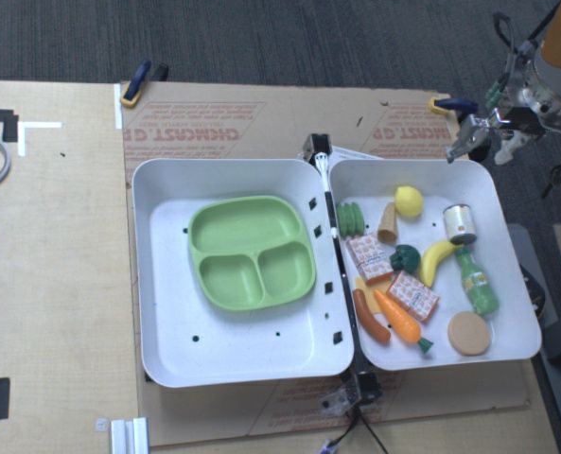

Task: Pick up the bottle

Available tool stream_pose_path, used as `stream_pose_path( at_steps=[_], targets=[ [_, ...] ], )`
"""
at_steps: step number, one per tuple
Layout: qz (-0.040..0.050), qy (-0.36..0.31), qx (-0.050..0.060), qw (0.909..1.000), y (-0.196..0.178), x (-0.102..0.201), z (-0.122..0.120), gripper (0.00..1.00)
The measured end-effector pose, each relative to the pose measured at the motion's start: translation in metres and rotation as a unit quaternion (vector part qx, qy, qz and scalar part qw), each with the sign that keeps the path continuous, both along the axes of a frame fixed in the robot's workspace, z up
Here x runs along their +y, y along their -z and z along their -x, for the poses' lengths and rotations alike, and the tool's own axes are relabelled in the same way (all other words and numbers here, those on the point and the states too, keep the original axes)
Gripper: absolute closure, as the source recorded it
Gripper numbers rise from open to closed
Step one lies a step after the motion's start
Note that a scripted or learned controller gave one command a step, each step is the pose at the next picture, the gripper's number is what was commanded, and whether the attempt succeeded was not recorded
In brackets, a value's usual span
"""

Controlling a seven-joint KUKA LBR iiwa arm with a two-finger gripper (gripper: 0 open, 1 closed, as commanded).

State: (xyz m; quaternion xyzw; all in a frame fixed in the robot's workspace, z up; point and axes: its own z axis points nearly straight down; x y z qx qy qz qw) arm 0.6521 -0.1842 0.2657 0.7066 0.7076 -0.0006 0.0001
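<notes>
The gripper (482, 148) hangs at the upper right of the frame, just past the top right corner of the right bin (518, 324). Its two fingers stand apart, spread open, with nothing between them and touching nothing. The bottle (475, 283) lies on its side in the right part of that bin, well below the gripper; it is green with a pale label band and a green cap pointing toward the upper left. A banana (435, 258) lies just beside it on the left, a silver can (459, 223) just above it, and a round tan cookie (469, 334) below it
</notes>
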Motion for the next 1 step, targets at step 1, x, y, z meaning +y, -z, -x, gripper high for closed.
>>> stream_pose_path(
  at_steps=[1],
  targets=[
    [0.0009, -0.002, 0.000, 1.0000, -0.0098, 0.0000, -0.0005, 1.00]
  ],
)
